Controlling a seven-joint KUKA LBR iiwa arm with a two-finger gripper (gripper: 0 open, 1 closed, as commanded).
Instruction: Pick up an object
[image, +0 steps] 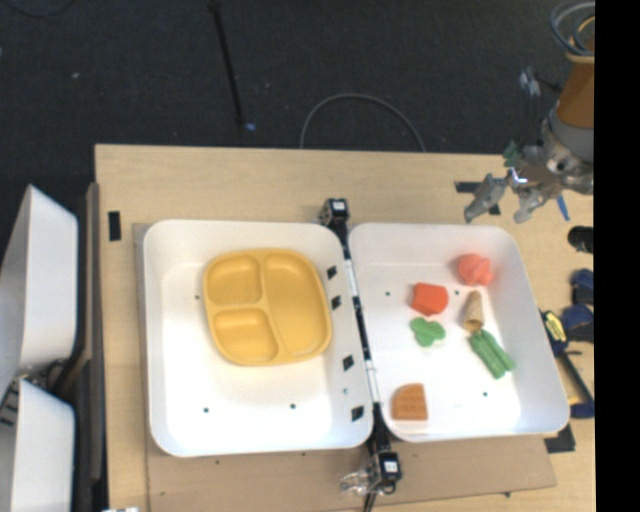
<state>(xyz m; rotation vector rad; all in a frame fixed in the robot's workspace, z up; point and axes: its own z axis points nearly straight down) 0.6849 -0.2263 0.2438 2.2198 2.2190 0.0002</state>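
Note:
My gripper (507, 201) hangs above the bench just beyond the right bin's far edge, its two grey fingers spread open with nothing between them. The right bin (390, 250) holds a pink ball-like piece (475, 268), a red-orange block (430, 298), a green clover-shaped piece (427, 332), a tan cone (473, 311), a green stick (491, 353) and a brown waffle-like square (409, 402). All lie apart from the gripper, nearer the front.
The left bin (170, 400) bears a yellow three-compartment plate (267, 306). A black divider with clips (355, 330) runs between the bins. Blue clamps (572, 318) sit at the bench's right edge. White boxes (40, 290) stand at far left.

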